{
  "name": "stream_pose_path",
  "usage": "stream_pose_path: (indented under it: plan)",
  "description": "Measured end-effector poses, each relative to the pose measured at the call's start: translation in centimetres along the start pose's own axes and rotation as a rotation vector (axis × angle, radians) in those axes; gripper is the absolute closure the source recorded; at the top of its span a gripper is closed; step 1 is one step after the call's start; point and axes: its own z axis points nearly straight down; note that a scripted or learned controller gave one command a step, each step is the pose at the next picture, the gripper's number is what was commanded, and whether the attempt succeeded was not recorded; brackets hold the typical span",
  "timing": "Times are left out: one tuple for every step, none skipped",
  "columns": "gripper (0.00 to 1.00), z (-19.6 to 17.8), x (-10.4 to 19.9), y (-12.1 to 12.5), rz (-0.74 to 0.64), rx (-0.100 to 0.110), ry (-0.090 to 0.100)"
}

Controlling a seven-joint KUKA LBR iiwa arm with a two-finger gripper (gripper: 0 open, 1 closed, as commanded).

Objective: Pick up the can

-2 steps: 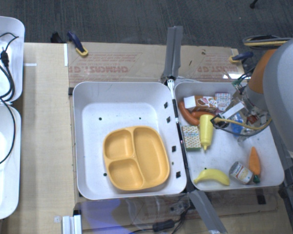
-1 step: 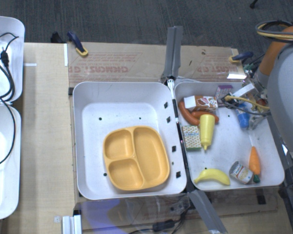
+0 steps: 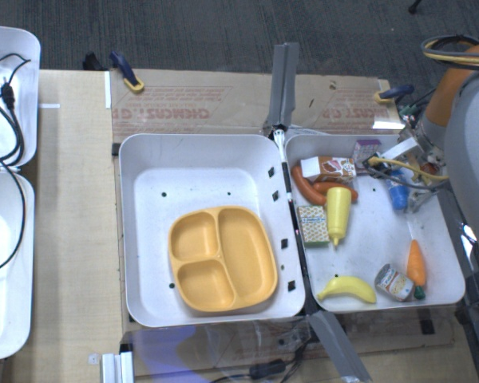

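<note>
Camera view: the small silver metal can [image 3: 394,282] is seen lying in the right white bin [image 3: 447,238], between a yellow banana [image 3: 347,290] and an orange carrot [image 3: 416,263].

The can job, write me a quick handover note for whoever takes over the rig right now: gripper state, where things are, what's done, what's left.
Gripper: up at the back of the right bin, near its right wall; can't tell whether it is open or shut, and nothing is visibly held.
Can: lying on its side near the right bin's front right corner, the carrot close by on its right, the banana to its left.
Other things: yellow bottle and sausage further back; yellow divided plate in the left bin.
Done: nothing; the can is not picked up.
Left: move to the can, grasp it, lift it.
</note>
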Motion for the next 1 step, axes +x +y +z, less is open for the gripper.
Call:
stream_pose_path:
  plan:
    - [0.00,-0.33,-1.29,-0.48,-0.023,-0.015,0.018]
